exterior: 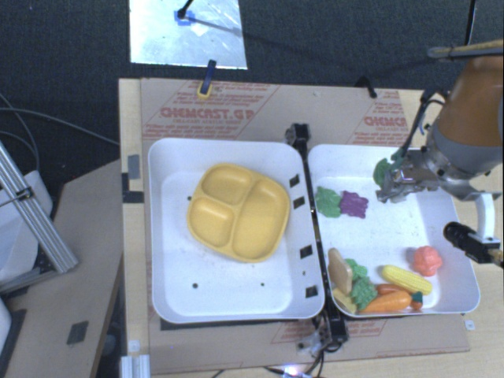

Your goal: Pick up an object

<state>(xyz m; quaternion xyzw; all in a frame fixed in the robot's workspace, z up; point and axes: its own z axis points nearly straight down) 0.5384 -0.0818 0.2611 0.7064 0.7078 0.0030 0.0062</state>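
Bins: Two shallow white bins sit side by side on the worktop (pixel 236 105); the left bin (pixel 169 290) carries a yellow divided plate (pixel 239 211), the right bin (pixel 465 290) a scatter of toy food.
Pincer: The pincer (pixel 391 186) hangs over the right bin's far side, a green leafy piece (pixel 383 170) right against it; whether that piece is pinched or merely beside the metal, I cannot tell.
Candidates: A green lettuce piece (pixel 327 202) touches purple grapes (pixel 355 205) mid-bin; an orange-pink lump (pixel 426 260) lies apart; yellow corn (pixel 405 279), a carrot (pixel 387 302), broccoli (pixel 361 290) and a tan slice (pixel 340 272) crowd the near corner.
Handling: All look like light, hollow plastic, probably smooth and apt to slip.
Best hold: The lone orange-pink lump seems easiest, taken across its middle.
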